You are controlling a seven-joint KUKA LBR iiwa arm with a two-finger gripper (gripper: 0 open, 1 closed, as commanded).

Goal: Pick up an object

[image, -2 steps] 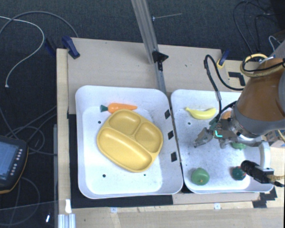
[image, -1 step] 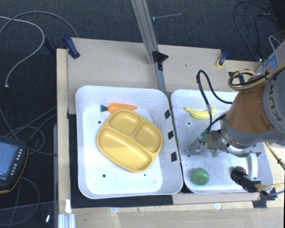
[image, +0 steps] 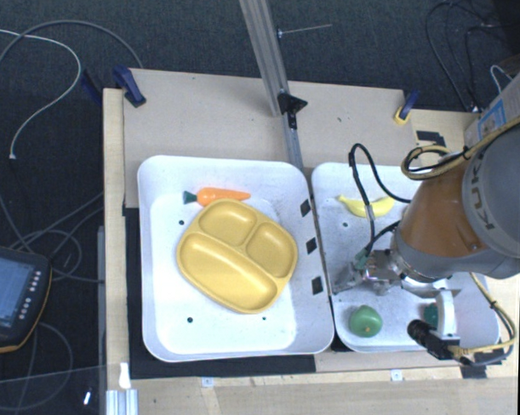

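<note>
So the bench (image: 247, 100) carries two white bins. The left bin (image: 157, 241) has a big yellow divided plate (image: 237, 254), long axis running 10 to 4 o'clock, with a carrot (image: 224, 194) at its 12, tip pointing to 3. In the right bin (image: 345, 333), the gripper (image: 360, 278) hangs above a green apple (image: 366, 320); can't tell about the fingers. A banana (image: 366, 205) lies at its 12, lengthwise 9 to 3.

The yellow three-compartment plastic plate (image: 237, 254) lies in the left white bin (image: 154, 318) — an orange toy carrot (image: 222, 195) at its 12 o'clock. In the right white bin (image: 329, 192), a green toy apple (image: 365, 320) lies at 6 o'clock from the yellow toy banana (image: 366, 205).
</note>
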